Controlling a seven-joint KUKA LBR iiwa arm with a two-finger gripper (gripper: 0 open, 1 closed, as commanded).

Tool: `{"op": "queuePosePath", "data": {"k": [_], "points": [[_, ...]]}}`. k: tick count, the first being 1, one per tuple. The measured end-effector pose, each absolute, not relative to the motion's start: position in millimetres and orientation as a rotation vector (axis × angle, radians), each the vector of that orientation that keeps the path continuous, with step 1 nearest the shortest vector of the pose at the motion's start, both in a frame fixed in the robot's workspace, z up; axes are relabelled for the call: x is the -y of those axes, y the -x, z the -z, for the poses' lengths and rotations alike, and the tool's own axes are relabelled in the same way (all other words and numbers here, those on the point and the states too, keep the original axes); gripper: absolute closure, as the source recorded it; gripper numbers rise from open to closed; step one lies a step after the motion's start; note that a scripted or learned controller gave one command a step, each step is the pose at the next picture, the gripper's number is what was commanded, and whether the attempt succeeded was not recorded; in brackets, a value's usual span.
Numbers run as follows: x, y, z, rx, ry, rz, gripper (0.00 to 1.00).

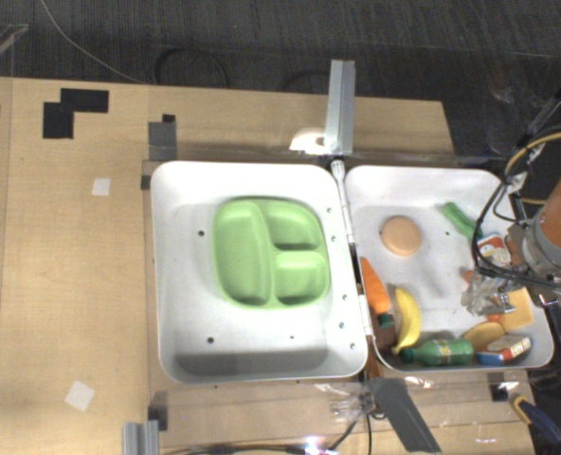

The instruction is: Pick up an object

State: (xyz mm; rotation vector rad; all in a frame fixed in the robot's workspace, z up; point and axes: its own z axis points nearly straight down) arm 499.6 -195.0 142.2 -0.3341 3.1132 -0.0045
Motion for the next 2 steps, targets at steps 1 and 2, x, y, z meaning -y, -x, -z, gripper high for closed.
{"op": "queuePosePath", "data": {"k": [1, 2], "points": [[194.9, -499.4, -141.9, -3.114, 0.333, 0.004, 0.0], [204.3, -511.5, -90.6, -3.114, 0.262, 0.008, 0.0]]}}
